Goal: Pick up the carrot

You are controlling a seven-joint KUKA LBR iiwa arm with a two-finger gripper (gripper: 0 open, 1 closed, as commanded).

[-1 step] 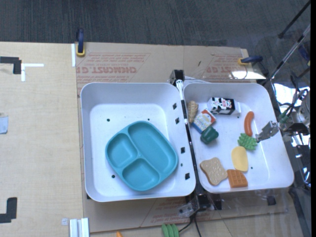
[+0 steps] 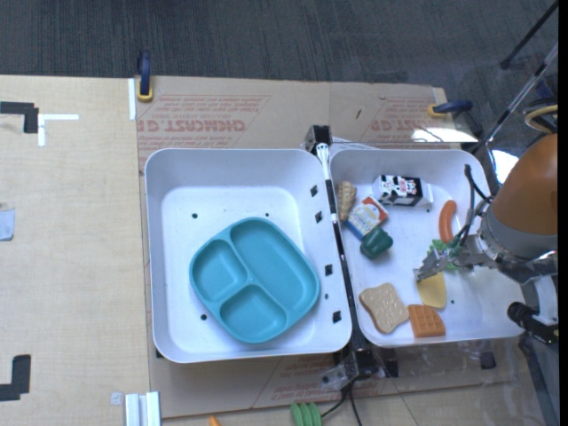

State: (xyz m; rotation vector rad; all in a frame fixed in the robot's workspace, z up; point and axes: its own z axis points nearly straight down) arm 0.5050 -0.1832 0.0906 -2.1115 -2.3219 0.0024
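Over the right-hand bin (image 2: 497,327), the gripper (image 2: 441,260) hangs low near the middle of the floor, just above a yellow wedge of cheese (image 2: 433,291), and whether it is spread or closed I cannot tell from this angle. The carrot (image 2: 446,221) lies a little beyond it toward the far wall, orange and slim, apart from the gripper, with a slice of bread (image 2: 384,306) and an orange waffle (image 2: 426,321) nearer the front wall. Across the divide, the left bin (image 2: 177,185) holds a blue divided plate (image 2: 255,279).
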